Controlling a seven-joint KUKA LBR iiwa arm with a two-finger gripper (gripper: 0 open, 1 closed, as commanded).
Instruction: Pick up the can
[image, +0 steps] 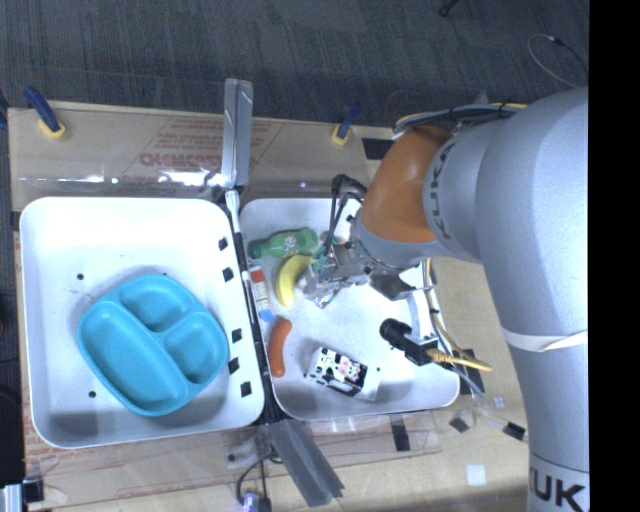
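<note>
Clutter crowds the can (338, 371), which lies apart below the hand (322, 284), whose grip I cannot tell, beside the banana (289, 279).

A robotics lab is indicated: two white bins (45, 330) are fixed on a taped cardboard-covered bench (150, 140), clamps (45, 112) behind them, the KUKA arm (520, 220) beside.

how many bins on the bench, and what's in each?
2. Left bin: blue divided plate. Right bin: green bottle, banana, can, other small items; the arm may hide more.
</note>
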